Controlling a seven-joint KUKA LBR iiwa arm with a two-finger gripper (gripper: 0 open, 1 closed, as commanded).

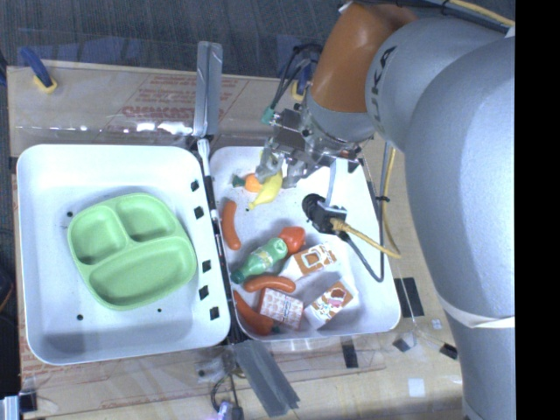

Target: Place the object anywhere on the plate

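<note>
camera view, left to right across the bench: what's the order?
left bin → green divided plate → orange sausage → green bottle → small carton with a printed face → grey arm

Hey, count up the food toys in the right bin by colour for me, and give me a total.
Yellow: 1, banana
Green: 1, bottle
Orange: 1, small piece
Red or orange-red: 4, sausage-like pieces
Printed cartons: 3
Total: 10
</note>
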